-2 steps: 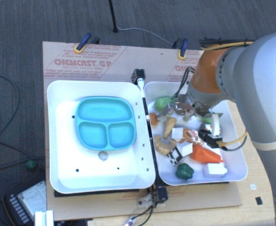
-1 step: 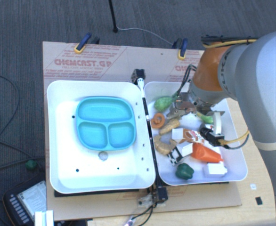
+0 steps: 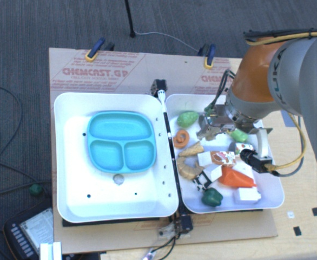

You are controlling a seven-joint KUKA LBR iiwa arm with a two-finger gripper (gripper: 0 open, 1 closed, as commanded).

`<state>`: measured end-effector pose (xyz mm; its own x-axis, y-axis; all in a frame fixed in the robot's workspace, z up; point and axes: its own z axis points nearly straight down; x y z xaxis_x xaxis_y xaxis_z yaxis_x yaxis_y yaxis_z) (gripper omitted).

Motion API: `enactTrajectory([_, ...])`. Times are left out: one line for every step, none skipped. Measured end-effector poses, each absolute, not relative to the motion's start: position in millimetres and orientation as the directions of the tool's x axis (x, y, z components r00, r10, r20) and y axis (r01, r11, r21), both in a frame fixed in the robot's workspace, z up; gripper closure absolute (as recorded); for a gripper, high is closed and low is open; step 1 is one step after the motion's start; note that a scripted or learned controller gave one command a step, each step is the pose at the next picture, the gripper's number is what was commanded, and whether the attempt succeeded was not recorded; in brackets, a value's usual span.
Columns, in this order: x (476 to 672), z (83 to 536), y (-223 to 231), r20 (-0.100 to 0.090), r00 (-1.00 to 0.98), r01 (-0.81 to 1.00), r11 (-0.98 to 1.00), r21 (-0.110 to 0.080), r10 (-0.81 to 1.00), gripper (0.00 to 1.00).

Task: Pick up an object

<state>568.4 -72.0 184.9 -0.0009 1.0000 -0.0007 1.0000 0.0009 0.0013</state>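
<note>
My gripper hangs over the upper middle of the right bin, at the end of the grey arm with its orange band. Just left of it lies a light green object. Below that is an orange ring-shaped piece. A lime green object peeks out on the gripper's right. Under the gripper lie a beige piece, a white block and a red and white item. Nothing shows between the gripper and these objects.
Nearer the front of the right bin lie an orange cone, a dark green pepper, a white block and another beige piece. The left bin holds a blue divided tray and a small grey object.
</note>
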Motion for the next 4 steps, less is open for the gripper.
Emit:
enactTrajectory([567.8, 184.1, -71.9, 0.000, -0.001, 1.000, 0.001, -0.001, 1.000, 0.00])
enactTrajectory([562.5, 98.5, -93.7, -0.002, 0.001, 1.000, -0.001, 0.010, 1.000, 0.00])
enactTrajectory([563.5, 109.4, -93.2, -0.001, 0.001, 1.000, -0.001, 0.013, 1.000, 1.00])
enactTrajectory([563.3, 109.2, -93.1, -0.001, 0.001, 1.000, -0.001, 0.012, 1.000, 0.00])
